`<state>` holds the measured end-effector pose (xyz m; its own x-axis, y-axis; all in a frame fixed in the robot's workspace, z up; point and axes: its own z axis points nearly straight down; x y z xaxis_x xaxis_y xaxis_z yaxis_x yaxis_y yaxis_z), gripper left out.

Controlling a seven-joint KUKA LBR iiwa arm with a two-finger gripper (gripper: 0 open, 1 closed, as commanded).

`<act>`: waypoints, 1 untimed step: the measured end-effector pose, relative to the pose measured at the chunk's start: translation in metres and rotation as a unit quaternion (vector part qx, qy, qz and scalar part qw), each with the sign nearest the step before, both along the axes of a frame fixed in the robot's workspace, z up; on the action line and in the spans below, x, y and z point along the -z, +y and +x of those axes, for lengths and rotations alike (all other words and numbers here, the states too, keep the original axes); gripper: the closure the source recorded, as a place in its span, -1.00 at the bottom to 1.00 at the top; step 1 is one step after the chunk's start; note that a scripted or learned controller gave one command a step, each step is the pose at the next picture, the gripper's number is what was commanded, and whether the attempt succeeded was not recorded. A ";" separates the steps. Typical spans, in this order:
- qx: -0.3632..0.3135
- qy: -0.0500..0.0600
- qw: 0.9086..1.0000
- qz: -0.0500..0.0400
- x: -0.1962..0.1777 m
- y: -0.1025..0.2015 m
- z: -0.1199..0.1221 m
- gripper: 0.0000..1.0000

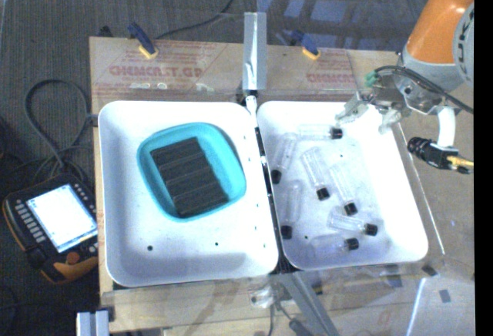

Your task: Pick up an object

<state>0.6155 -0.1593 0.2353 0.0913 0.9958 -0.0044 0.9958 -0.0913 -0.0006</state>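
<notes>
Several clear plastic vials with black caps lie loose in the right bin (412, 196). One vial (314, 131) lies near the back wall, another vial (313, 167) in the middle, and a third vial (348, 222) toward the front. My gripper (368, 115) hangs over the right bin's back right corner, just right of the back vial. Its two pale fingers (350, 109) are spread open with nothing between them. The orange band of the arm (437, 26) rises behind it at the upper right.
The left bin (123, 234) holds a light blue dish (154, 153) with a black ridged block (187, 175) in it. A metal post (251, 53) stands at the back between the bins. A handheld screen unit (54, 223) lies left of the bench.
</notes>
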 end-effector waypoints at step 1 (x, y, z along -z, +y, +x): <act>-0.008 0.000 1.000 0.002 0.142 -0.006 -0.039 -1.00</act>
